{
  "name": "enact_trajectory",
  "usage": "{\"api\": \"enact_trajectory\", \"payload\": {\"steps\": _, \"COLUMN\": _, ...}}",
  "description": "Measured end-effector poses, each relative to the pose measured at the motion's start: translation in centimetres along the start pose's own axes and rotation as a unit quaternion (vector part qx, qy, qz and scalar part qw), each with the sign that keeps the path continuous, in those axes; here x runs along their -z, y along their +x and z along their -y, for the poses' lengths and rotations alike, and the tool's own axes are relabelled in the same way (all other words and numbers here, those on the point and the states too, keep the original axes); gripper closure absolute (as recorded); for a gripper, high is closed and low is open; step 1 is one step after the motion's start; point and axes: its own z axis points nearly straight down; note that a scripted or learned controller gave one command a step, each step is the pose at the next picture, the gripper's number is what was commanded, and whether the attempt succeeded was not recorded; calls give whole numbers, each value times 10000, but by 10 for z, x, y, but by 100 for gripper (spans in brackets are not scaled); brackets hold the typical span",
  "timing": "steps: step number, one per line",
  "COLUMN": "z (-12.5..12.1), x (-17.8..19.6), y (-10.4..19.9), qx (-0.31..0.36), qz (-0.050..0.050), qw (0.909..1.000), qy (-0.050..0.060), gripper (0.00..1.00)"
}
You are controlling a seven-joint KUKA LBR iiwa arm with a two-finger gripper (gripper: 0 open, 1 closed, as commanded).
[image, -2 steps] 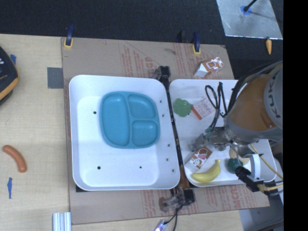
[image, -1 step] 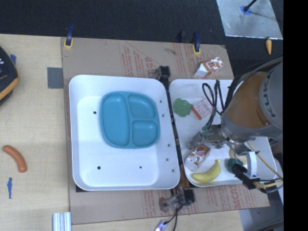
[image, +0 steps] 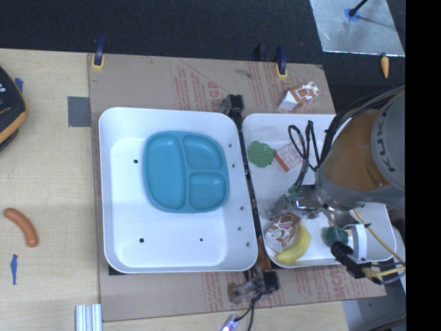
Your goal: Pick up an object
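The right bin [image: 256, 126] holds a green round object [image: 261, 154], a small red and white packet [image: 287, 158], a brown and white snack packet [image: 281, 230], a yellow banana [image: 295, 247] and a small teal object [image: 335, 234]. My gripper [image: 292, 203] hangs low over the middle of this bin, just above the snack packet and the banana. The arm's orange band [image: 353, 154] and black cables [image: 303, 147] cover the bin's right half. In the left bin [image: 114, 185] lies a blue divided plate [image: 186, 171].
A small carton [image: 300, 96] lies on the cardboard behind the right bin. On the bench at the far left are a sausage toy [image: 22, 226] and a dark yellow-edged device [image: 8, 109]. Clamps [image: 98, 52] hold the cardboard's back edge.
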Motion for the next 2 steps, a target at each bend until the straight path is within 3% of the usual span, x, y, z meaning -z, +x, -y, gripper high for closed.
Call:
{"api": "enact_trajectory", "payload": {"steps": 1, "z": 21, "x": 0, "y": -33, "qx": -9, "qz": -7, "qw": 10000, "qy": -9, "gripper": 0}}
{"api": "enact_trajectory", "payload": {"steps": 2, "z": 21, "x": 10, "y": -34, "qx": 10, "qz": -5, "qw": 10000, "qy": 5, "gripper": 100}}
